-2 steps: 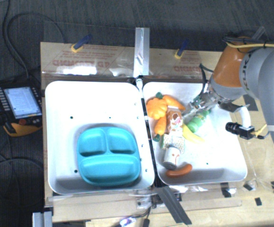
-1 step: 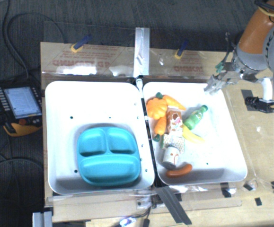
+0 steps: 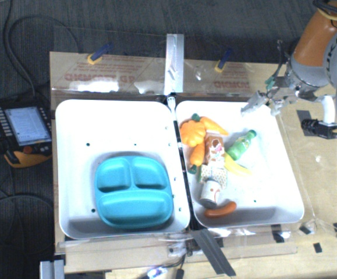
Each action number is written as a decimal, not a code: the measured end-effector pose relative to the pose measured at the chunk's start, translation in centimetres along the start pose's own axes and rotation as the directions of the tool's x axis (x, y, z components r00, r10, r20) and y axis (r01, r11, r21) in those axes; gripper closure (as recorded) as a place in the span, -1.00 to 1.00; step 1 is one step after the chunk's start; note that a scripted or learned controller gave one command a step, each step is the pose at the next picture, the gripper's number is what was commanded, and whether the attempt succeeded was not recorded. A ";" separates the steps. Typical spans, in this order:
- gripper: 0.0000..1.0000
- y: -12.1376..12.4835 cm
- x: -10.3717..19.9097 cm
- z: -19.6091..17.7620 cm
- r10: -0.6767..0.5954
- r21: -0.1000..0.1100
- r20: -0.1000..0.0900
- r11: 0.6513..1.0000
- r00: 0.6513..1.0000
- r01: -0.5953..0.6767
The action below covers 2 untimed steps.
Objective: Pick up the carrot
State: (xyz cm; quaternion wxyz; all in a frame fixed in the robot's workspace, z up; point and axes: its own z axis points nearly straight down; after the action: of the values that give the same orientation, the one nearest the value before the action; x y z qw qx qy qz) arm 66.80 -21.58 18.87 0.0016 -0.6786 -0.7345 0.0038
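Small orange tapered carrot lies in right white bin, hard against divider wall, crowded by pumpkin, carton. Gripper over bin's far-right rim; finger state unclear. Bin's right half open.

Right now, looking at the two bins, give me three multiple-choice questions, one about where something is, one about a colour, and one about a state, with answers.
1. Where is the divided tray?
A. In the left-hand bin
B. In the right-hand bin
C. On the floor

2. What colour is the bottle?
A. Red
B. Green
C. Black

3. What is the state of the carrot?
A. Lying among the toys in the bin
B. Lifted above the bench
C. Sitting on the tray

Answers: 1 A, the tray lies in the left-hand bin. 2 B, its body is green. 3 A, the carrot lies in the right-hand bin, with the gripper apart at the far corner.
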 end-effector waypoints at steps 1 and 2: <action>-1.00 0.0 0.0 0.0 0.000 0.000 0.000 1.000 1.000 0.000; -1.00 0.4 4.9 9.5 0.080 -0.001 0.001 0.997 0.997 -0.080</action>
State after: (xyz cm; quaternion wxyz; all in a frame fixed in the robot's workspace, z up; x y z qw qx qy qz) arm 66.72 -16.69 9.39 0.0009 -0.7075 -0.7067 0.0040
